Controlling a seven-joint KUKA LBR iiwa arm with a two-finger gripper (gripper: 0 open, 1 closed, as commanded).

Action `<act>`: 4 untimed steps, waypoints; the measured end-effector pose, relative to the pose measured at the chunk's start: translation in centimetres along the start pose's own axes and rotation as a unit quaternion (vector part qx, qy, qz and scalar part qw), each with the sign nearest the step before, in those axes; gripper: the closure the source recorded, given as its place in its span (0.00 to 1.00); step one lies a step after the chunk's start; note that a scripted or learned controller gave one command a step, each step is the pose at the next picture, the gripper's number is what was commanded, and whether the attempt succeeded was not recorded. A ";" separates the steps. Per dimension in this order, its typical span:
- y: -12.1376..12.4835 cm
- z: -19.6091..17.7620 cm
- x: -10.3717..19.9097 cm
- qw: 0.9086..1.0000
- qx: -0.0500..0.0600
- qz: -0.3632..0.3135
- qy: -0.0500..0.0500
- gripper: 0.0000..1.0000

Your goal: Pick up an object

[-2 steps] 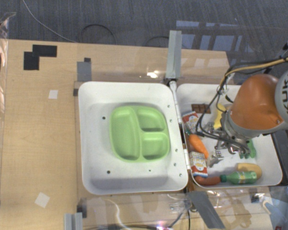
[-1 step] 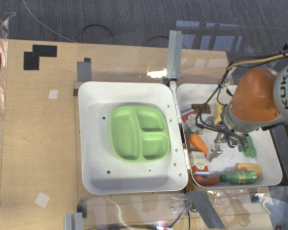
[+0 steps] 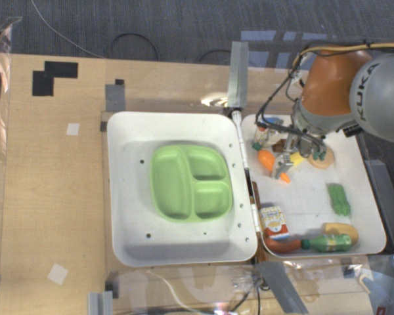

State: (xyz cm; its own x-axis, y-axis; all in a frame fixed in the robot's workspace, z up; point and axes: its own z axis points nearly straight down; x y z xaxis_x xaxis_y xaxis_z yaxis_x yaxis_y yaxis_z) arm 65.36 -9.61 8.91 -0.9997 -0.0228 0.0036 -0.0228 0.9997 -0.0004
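Two white bins side by side on a wood bench. Left bin point(image 3: 128, 195) has a green divided tray point(image 3: 189, 182) in the middle, three sections, lying flat. Right bin point(image 3: 364, 176) has the loose items. Arm point(image 3: 354, 90) comes in from the right, orange band above the wrist, gripper point(image 3: 290, 155) low over the upper-left part of the right bin. Whether it is spread or pinching anything, cannot tell; cables and the wrist block the view.

Carrot point(image 3: 266, 159) lies just left of the gripper, an orange bit point(image 3: 282, 174) below it, a yellow piece point(image 3: 294, 161) just beside. Small white figure point(image 3: 261, 135) near the bin's top-left corner. Tan round disc point(image 3: 322, 159) to the right of the gripper, partly under the wrist. Green pickle point(image 3: 339, 199) at mid-right, well apart from the gripper. Along the bottom edge: carton point(image 3: 272, 218) with red label, red sausage point(image 3: 282, 244) below it, green bottle point(image 3: 327, 243) on its side, yellow-brown bun point(image 3: 340, 229) touching the bottle.
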 end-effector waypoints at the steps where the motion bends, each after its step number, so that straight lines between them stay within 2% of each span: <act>1: 0.1 -1.6 -0.7 1.000 0.001 -0.001 -0.015 1.00; 2: -2.2 -19.7 0.1 1.000 0.002 0.007 -0.015 1.00; 3: -5.6 -20.9 -1.5 0.984 0.002 -0.176 -0.009 1.00; 4: -11.0 -20.5 1.0 0.929 0.003 -0.369 -0.007 1.00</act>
State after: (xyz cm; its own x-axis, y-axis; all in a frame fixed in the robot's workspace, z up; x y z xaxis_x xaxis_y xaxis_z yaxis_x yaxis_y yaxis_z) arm 64.65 -20.63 29.47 -0.7116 -0.7026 -0.0072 -0.7025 0.7116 -0.0086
